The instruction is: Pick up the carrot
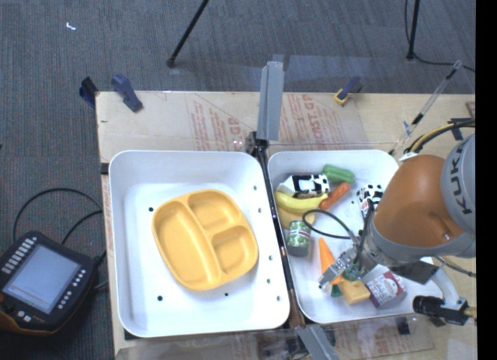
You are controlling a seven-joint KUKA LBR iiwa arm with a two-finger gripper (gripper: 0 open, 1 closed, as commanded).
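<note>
Carrot (325, 252) lies in the right bin (386, 157), just beside the gripper (339, 269), near the banana (291, 202). Jaw state: can't tell, too small. Looks like a light, rigid, smooth toy, likely slippery; pinch across the thick middle, not the tapered tip.

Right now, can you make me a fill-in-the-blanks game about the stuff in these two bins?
1. The yellow plate lies in the ____ bin.
2. The carrot is colored ____.
3. The banana lies in the ____ bin.
4. The plate has ____ compartments.

Missing words: left; orange; right; three
</note>
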